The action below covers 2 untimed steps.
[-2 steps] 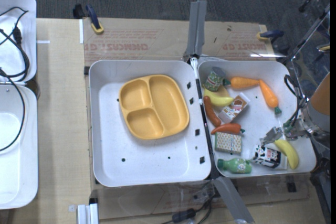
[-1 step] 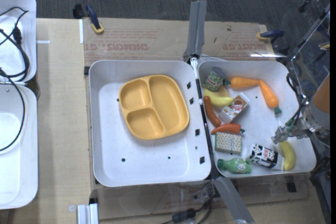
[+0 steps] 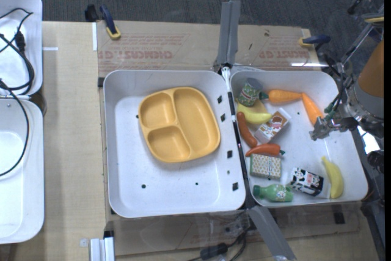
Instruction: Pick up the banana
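From my remote station I find the gripper low over the right side of the right bin, its dark tip pointing left toward the bin's middle. Whether it is parted or closed I cannot tell at this size, and nothing can be made out between its tips. The arm enters from the right edge above it.

Nearest the tip is an orange carrot, lying just up and left of it. Two yellow items could answer the task. One banana lies on the bin floor below the gripper, near the right wall, beside a black-and-white milk carton. A second banana lies on the left side of the same bin, next to a red sausage and a small snack box. Both rest flat and neither is in contact with the gripper.

Further out, the left bin holds a yellow divided plate.

Assessment: the pick is not yet made. The approach appears to be in hand at most; alignment over a banana, descent, closure and lift all remain. I judge the near banana the likelier target, being close by and fairly free of clutter.
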### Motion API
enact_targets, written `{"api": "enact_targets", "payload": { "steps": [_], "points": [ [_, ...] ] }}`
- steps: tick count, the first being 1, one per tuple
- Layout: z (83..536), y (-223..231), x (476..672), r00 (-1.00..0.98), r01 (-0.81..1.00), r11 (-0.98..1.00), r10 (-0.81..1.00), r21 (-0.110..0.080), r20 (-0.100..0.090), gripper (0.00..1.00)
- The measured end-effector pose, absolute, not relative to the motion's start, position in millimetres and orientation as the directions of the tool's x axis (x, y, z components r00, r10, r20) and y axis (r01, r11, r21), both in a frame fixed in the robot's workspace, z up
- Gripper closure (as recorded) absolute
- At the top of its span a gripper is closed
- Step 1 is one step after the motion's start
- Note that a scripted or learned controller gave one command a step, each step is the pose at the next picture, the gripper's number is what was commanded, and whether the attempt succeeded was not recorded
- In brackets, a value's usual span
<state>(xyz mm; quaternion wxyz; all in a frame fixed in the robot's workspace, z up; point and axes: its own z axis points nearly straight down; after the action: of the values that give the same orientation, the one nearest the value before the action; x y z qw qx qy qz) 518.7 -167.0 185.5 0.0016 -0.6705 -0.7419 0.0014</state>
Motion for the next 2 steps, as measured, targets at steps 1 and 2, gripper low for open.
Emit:
{"api": "enact_targets", "payload": {
  "steps": [1,2],
  "points": [
    [196.8,-200.5,551.1,0.151,0.989,-0.151,0.989,-0.006,-0.002,1.00],
    [196.8,-200.4,551.2,0.151,0.989,-0.151,0.989,-0.006,-0.002,0.00]
  ]
}}
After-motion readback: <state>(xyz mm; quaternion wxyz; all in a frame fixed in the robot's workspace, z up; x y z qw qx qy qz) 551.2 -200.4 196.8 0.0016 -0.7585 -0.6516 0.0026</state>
